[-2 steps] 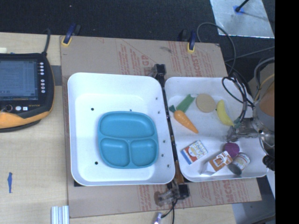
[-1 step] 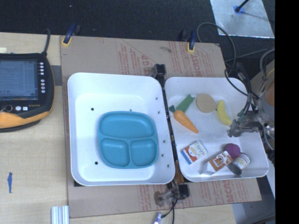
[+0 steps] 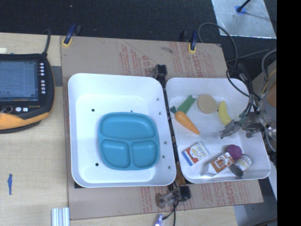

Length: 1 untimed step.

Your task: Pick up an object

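The arm is in the approach step, nothing lifted yet: the gripper [image 3: 236, 127] hovers with fingers spread and holding nothing, just right of the yellow banana [image 3: 224, 112] in the right bin [image 3: 263, 173]. Next it likely must shift over the banana, descend and close

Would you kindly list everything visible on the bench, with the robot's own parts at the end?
left bin: 1, white, bench left
divided plate: 1, blue, inside left bin
right bin: 1, white, bench right
carrot: 1, orange, right bin, left part
green piece: 1, green, above carrot
round disc: 1, tan, right bin top
banana: 1, yellow, beside disc
small carton: 1, white with red and blue, right bin bottom
purple ball: 1, purple, right bin bottom right
pendant: 1, black and orange, far left
gripper: 1, grey, over right bin
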{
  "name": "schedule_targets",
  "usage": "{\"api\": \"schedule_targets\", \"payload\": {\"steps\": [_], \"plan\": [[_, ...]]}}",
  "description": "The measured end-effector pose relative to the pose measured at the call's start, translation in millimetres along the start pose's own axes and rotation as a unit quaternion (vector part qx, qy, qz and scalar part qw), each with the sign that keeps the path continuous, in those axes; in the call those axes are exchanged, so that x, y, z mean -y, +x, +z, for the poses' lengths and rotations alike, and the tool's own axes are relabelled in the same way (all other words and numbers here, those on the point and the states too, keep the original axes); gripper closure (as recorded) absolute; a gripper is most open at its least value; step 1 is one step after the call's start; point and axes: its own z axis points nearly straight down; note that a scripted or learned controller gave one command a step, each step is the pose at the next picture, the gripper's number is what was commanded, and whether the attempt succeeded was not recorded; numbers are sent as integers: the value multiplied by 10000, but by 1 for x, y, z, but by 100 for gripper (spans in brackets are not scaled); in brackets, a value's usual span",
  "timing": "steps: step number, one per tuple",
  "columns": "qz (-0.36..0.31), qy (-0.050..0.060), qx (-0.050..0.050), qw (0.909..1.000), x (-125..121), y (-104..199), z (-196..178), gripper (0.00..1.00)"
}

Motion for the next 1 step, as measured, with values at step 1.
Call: {"api": "schedule_targets", "payload": {"steps": [1], "plan": [[16,-3,-8,10000,-84,-25,19,0]]}}
